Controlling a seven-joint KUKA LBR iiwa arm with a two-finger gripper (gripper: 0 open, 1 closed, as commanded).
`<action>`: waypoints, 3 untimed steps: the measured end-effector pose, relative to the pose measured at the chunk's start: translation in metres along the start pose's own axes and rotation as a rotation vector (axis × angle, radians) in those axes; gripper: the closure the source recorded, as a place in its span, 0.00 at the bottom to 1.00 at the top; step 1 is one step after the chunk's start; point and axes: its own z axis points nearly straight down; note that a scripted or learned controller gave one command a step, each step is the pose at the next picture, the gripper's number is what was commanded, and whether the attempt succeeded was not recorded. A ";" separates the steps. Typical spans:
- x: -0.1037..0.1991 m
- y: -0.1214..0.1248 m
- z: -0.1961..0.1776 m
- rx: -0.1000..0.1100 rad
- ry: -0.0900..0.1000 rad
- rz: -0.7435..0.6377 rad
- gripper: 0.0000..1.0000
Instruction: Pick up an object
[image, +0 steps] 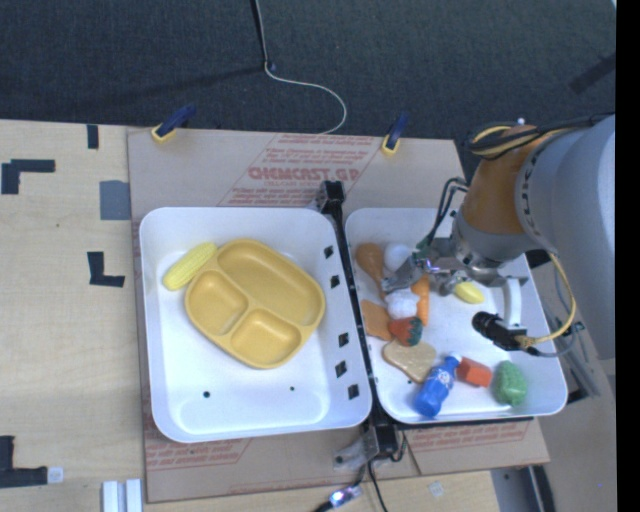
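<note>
gripper (418, 272): low in the right bin (540, 400), over the carrot (423, 300) and white piece (402, 303); finger state can't tell. advice: centre on one item, close slowly.

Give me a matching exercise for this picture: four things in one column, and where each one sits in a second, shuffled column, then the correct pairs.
Things:
1. corn cob
2. yellow tray
3. blue bottle
4. green toy

Places:
A. right bin, near right corner
B. left bin, at the tray's upper left edge
C. right bin, near front edge, beside an orange piece
D. middle of the left bin

Pairs: 1-B, 2-D, 3-C, 4-A
</note>
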 end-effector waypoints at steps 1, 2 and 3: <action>0.000 0.000 -0.010 -0.002 -0.001 0.000 1.00; 0.007 -0.005 -0.069 -0.003 0.000 0.000 1.00; 0.006 -0.005 -0.133 -0.005 -0.001 0.000 1.00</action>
